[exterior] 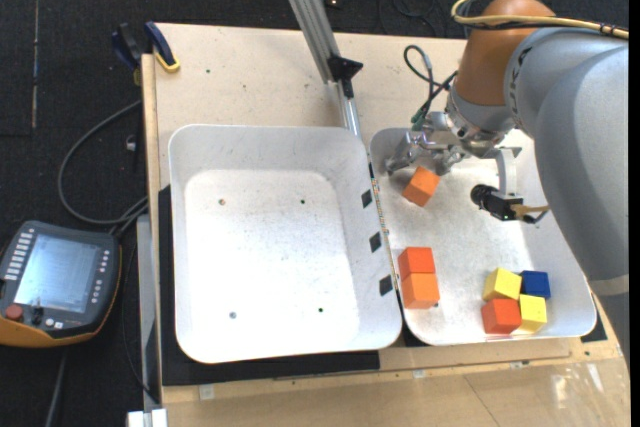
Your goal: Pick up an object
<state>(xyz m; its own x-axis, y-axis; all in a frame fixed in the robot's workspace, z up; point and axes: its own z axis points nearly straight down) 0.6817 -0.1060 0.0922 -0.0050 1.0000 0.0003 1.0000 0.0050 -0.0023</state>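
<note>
Left bin (200,155): bare white floor.
Orange cube (422,186): tilted, raised at the far left of the right bin (575,310), directly under the tool (432,155).
Tool: grip state cannot be told.
Progress: lift apparently underway, hold unconfirmed.
Near blocks (516,299): untouched.

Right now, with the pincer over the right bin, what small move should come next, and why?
Probably a short straight lift. An orange cube sits tilted just below the pincer, seemingly off the right bin's floor and apart from the other cubes, so rising should show whether the grip is real.
</note>
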